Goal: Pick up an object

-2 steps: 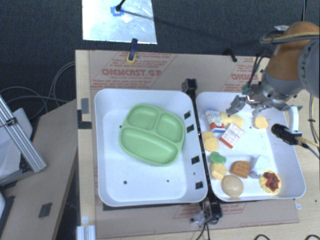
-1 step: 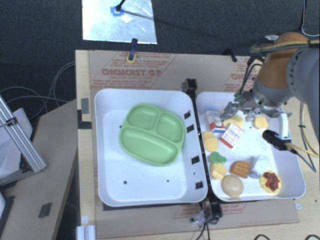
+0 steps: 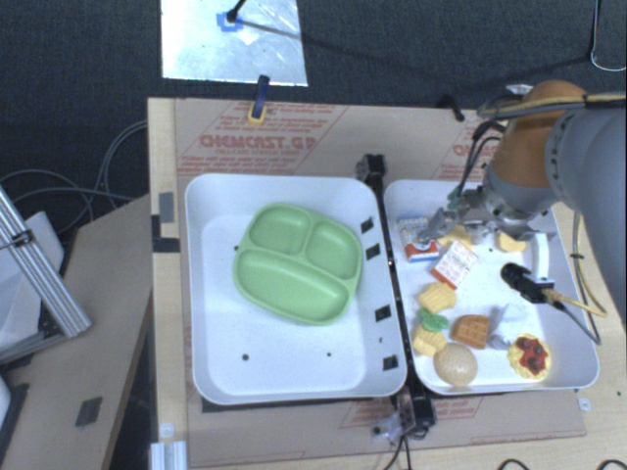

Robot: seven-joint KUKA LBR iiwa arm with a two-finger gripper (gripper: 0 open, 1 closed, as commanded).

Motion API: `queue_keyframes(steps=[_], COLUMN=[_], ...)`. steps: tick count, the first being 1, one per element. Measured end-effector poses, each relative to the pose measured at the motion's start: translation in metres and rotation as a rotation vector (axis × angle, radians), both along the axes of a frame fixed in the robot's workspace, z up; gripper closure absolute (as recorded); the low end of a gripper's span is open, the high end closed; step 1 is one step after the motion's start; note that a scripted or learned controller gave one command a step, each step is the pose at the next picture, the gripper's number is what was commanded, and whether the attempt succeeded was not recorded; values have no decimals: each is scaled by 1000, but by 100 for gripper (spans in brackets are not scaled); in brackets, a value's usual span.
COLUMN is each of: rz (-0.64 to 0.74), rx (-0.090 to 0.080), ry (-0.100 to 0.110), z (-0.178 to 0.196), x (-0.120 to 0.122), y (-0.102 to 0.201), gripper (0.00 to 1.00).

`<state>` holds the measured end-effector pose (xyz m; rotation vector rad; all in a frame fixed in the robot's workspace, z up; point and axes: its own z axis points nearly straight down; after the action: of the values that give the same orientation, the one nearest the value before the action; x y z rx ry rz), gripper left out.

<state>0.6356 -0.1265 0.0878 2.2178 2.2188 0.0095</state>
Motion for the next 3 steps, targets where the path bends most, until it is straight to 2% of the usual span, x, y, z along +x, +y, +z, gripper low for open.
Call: queue_keyframes(steps=[1,3], rz=[2,4], rx=[1,-2], ry=[-8,1], z=[15,132], x=[3,8], y=[1,-4], gripper=[100,100])
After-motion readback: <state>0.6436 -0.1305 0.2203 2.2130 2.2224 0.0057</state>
